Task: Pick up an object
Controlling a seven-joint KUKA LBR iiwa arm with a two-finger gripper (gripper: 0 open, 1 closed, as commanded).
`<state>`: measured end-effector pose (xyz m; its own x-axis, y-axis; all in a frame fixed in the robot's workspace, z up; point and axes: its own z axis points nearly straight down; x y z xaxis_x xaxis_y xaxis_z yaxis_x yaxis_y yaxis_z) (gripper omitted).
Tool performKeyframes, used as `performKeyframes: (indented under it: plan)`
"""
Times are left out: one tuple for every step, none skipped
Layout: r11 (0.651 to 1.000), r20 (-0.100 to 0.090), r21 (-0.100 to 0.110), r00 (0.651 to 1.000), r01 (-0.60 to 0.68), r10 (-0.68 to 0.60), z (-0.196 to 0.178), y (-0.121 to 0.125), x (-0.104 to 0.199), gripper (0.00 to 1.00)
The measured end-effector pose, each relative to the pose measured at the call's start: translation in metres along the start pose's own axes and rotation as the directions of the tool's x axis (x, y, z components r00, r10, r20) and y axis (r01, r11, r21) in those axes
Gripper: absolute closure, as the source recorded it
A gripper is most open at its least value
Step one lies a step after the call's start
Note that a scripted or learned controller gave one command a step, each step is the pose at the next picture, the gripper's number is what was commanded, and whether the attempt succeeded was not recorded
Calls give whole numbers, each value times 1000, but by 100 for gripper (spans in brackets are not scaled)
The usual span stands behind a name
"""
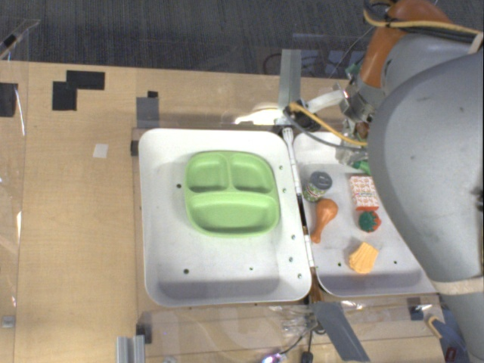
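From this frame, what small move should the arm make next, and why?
Probably lower toward one item in the right bin. The can, orange drumstick-shaped toy, red box and yellow wedge all lie there untouched, while the left bin carries just a green divided plate. The arm looms over the right bin.

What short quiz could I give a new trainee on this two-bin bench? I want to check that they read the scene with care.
1. True or false: the green three-compartment plastic tray lies in the left shallow white bin.
2. Multiple choice: nearest the front edge of the right shallow white bin lies A) the small round grey-lidded can, B) the orange wedge-shaped block, C) the red and white printed box.
3. Fill in: the orange drumstick-shaped toy lies just in front of the ____.

Key: 1 true; 2 B; 3 can.
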<state>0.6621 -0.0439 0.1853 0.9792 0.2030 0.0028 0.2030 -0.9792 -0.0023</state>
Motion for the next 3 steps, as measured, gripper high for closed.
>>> performKeyframes:
  plan:
    - [1000, 0, 1, 1000, 2, -2, 0, -31, 6, 100]
    - [1000, -1, 1, 1000, 1, -1, -25, -53, 11, 100]
    - [1000, -1, 1, 1000, 0, 0, -24, -41, 7, 100]
